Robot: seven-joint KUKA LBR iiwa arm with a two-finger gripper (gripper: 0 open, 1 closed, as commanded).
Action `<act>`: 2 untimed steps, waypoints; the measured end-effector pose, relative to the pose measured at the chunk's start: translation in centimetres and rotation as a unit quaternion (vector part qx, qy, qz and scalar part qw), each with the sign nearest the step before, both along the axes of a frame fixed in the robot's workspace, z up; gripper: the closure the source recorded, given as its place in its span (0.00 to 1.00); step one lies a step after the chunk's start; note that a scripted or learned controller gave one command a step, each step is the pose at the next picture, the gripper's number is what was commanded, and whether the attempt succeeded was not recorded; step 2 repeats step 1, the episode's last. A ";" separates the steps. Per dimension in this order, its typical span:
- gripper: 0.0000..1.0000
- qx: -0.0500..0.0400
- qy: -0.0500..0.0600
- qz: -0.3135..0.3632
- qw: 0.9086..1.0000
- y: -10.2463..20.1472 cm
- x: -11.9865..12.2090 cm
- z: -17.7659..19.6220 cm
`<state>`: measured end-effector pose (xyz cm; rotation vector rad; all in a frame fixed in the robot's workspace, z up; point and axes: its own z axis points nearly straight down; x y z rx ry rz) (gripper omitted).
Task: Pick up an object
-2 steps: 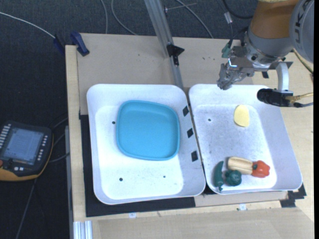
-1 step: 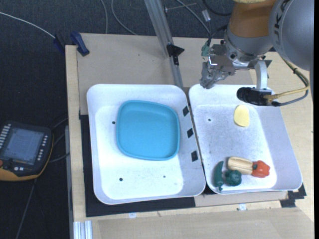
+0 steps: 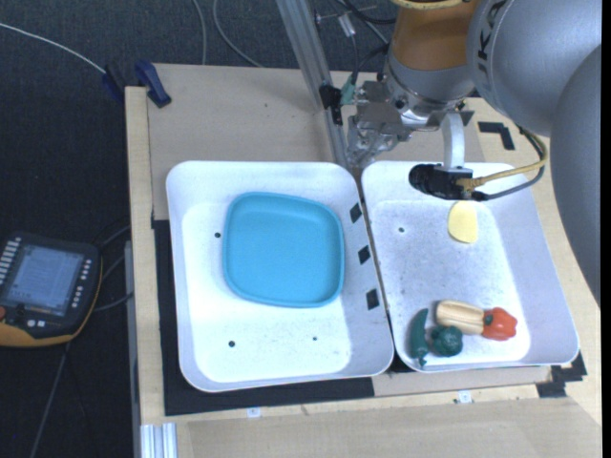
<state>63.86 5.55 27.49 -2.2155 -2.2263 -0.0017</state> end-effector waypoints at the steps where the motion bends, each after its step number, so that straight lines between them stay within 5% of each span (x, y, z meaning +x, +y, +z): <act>1: 1.00 0.000 0.000 -0.001 1.000 4.1 1.2 -1.4; 2: 1.00 0.000 0.000 -0.001 1.000 4.1 1.2 -1.4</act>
